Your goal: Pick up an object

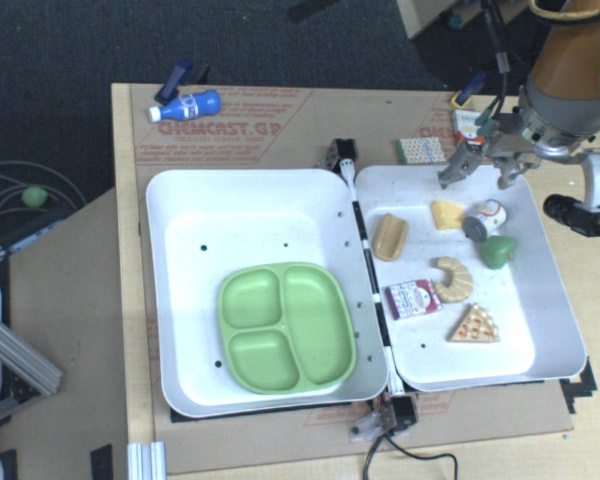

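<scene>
Camera view shows the gripper [483, 170] hovering with its fingers spread apart and nothing between them, poised over the right bin [540, 353], where the yellow cheese block [446, 214] lies just below it, ready for a descent.

The bench [250, 133] bears 2 white bins [170, 268] and a blue bottle [187, 106].

green plate [285, 328], white bins [180, 268], perhaps tan bread [390, 237]
</scene>
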